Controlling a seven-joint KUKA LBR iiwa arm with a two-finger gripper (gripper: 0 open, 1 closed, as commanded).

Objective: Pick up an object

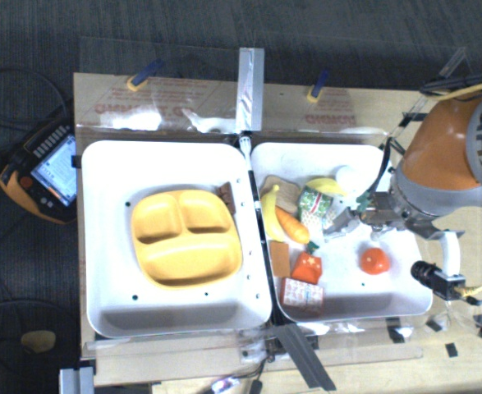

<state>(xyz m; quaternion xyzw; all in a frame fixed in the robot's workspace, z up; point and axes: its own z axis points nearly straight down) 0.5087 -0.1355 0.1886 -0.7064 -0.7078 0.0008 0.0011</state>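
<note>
The right bin holds several toy foods. A banana lies at its left side with an orange carrot across it. Beside them stands a green and white can, with a yellow fruit and a white object behind it. A red pepper and a small printed box sit near the front. A red tomato lies alone to the right. My gripper is low in this bin, just right of the can and up-left of the tomato.
The left bin holds a yellow divided tray and a small brown item at its far right. The arm's orange band hangs over the right bin's right rim. A handheld controller lies left of the bench.
</note>
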